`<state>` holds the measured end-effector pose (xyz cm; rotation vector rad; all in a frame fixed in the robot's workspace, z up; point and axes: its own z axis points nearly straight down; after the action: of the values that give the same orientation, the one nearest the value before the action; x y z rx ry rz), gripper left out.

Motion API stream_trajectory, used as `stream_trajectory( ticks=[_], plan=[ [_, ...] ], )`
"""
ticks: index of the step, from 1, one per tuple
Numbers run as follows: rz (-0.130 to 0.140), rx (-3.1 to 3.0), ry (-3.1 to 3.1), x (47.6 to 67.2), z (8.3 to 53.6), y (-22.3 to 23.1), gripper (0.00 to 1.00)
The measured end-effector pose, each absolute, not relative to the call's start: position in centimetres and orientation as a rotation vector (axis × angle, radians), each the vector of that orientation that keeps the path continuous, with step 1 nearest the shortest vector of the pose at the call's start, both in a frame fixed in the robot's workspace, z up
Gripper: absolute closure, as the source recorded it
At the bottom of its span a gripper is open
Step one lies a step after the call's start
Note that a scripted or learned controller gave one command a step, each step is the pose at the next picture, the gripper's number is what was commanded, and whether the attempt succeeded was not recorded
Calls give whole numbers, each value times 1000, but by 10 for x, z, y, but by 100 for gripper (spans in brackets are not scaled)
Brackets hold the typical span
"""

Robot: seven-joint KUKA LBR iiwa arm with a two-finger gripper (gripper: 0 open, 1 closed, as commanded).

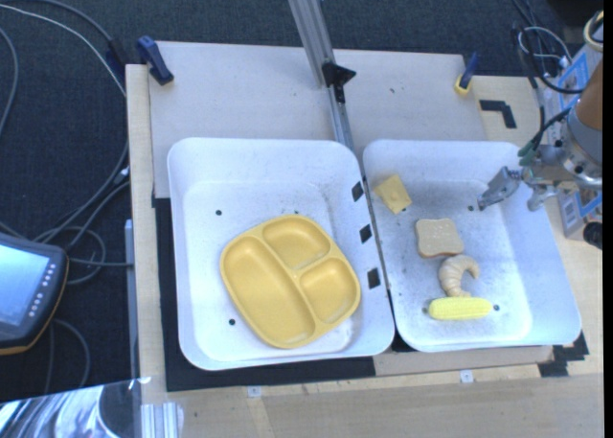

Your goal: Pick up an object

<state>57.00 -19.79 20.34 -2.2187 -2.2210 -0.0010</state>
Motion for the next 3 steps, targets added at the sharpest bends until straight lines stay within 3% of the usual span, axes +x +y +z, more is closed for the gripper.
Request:
stream_trajectory(
  ticks=[1,2,3],
  plan=[
    [-1,-2218,-2222,570,203,-198,0],
    [4,-2215,-2220,574,158,-191,0],
    [5,-2216,-2216,563,110,-190,0]
  ],
)
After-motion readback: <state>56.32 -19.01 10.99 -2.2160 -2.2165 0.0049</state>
